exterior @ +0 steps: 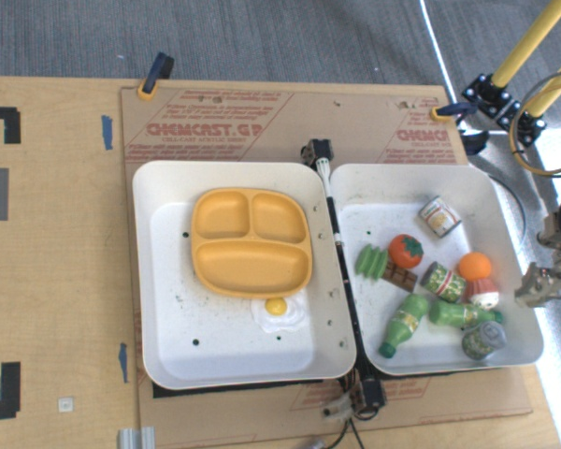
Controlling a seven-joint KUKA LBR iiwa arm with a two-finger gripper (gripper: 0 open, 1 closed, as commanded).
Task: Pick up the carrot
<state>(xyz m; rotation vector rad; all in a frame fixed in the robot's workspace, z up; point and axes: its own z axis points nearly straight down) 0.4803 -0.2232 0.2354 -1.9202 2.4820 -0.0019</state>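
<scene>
The only orange toy that could be the carrot (475, 267) lies in the right bin (516, 215), near its right wall, and looks short and rounded from here. It touches a small white and red piece (486, 298) just below it and a dark can (443, 281) on its left. Grey metal that I take for my gripper (545, 286) juts in at the right edge of the view, just outside the bin's right rim and level with the carrot. It touches none of the toys.
The right bin also holds a red tomato (406, 249), a green bottle (404, 323), a green vegetable (463, 313), a label can (439, 216) and a grey can (483, 341). In the left bin (159, 279) sit a yellow divided plate (252, 241) and a fried egg (277, 309).
</scene>
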